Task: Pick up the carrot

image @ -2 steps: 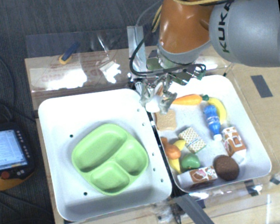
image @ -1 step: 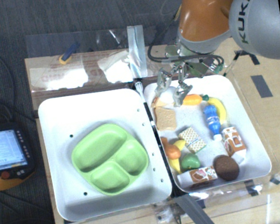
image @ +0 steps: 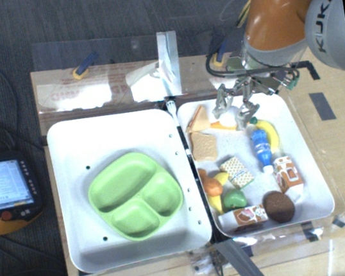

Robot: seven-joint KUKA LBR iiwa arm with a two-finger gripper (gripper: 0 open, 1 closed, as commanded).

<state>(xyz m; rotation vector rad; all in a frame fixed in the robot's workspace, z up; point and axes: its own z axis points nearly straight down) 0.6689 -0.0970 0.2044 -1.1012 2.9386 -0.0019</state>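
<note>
You can read "KUKA" in dark letters on the grey arm (image: pixel 329 18) at the upper right. The packaged items in the right bin (image: pixel 306 139) carry print too small to read. The arm comes in from the right, its orange band above the wrist, and the gripper (image: pixel 235 106) hangs over the far end of the right bin with its fingers spread, nothing between them. The carrot (image: pixel 193 119) lies just left of the gripper against the bin's far left corner, beside a slice of toast (image: pixel 204 145). A green divided plate (image: pixel 136 194) sits in the left bin (image: pixel 70 150).
</note>
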